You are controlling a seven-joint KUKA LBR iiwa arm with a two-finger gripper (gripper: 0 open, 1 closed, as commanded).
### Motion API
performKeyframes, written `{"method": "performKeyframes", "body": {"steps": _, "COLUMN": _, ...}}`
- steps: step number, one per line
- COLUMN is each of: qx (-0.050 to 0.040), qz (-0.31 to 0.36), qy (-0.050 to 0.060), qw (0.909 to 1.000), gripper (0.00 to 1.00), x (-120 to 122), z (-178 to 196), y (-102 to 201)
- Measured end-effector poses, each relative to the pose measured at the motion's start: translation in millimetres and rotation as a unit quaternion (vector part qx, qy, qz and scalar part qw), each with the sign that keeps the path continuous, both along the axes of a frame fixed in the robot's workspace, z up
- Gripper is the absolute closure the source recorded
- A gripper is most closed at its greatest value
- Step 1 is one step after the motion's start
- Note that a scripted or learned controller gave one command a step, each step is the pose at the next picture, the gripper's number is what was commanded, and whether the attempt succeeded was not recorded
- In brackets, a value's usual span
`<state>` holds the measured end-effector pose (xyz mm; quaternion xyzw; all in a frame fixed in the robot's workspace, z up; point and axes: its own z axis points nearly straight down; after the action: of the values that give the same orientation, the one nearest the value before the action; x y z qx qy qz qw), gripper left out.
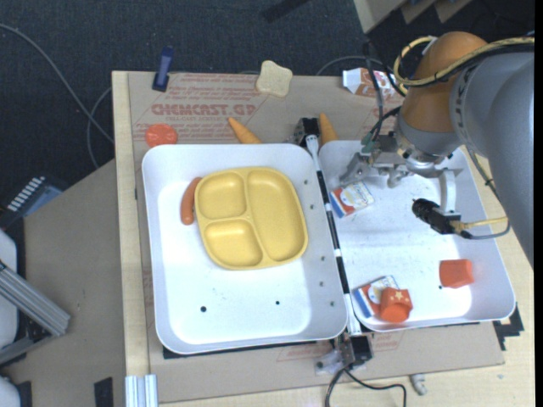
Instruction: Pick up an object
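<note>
Gripper (pixel 366 170) low in right bin (pixel 484 227), above small packet (pixel 350 198); finger spread cannot be told. Likely positioned for packet pickup.

Two bins sit side by side on the worktop (pixel 127 227). In the left bin (pixel 170 312) a divided tray (pixel 251 217) lies with a sausage (pixel 187 203) touching its left edge. In the right bin (pixel 484 312) a packet (pixel 351 198) lies far-left, a block (pixel 456 273) right, and a carton (pixel 382 300) at the near-left corner.
</note>
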<state>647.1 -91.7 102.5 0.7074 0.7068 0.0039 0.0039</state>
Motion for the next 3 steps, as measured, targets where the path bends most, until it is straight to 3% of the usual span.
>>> {"method": "performKeyframes", "body": {"steps": 1, "qx": 0.0, "qz": 0.0, "qy": -0.001, "qw": 1.0, "gripper": 0.0, "x": -29.9, "z": -12.4, "y": -3.4}}
{"method": "performKeyframes", "body": {"steps": 3, "qx": -0.0003, "qz": 0.001, "qy": 0.004, "qw": 1.0, "gripper": 0.0, "x": 1.7, "z": -17.2, "y": -1.7}}
